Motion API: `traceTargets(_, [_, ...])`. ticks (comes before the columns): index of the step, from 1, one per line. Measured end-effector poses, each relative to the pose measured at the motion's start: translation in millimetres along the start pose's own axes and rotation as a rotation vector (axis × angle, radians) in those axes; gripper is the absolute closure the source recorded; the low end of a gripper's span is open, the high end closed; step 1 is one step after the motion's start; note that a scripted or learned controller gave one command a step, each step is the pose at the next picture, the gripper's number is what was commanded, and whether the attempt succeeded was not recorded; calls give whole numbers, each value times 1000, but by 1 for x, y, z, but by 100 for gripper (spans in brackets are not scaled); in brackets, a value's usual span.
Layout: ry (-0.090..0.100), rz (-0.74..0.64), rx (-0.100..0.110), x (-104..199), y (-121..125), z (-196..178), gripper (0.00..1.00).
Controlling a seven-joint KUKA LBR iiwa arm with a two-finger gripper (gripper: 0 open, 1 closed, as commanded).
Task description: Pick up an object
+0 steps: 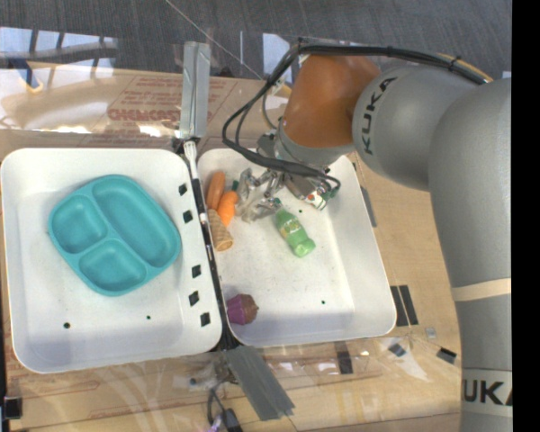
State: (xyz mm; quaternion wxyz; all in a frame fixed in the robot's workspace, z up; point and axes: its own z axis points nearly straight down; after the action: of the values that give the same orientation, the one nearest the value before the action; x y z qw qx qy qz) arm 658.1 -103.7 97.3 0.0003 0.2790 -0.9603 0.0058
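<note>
My gripper [256, 201] hangs low over the upper middle of the right bin [342, 304]. Its metal fingers point down and left, between a green bottle [293, 233] on its right and an orange carrot-like piece [226, 206] on its left. Nothing shows between the fingers. A reddish-orange piece [216, 187] and a tan cone-like piece [220, 234] lie along the bin's left wall. A purple object [241, 309] rests near the bin's front left corner.
The left bin [36, 331] holds a teal divided plate [114, 232]. A metal divider [194, 88] runs between the bins at the back. Black cables [252, 115] loop off the wrist. Cardboard lies behind the bins.
</note>
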Motion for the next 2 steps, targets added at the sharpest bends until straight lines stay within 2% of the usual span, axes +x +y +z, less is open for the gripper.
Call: traceTargets(2, [1,-37,1,-1,1,0,100])
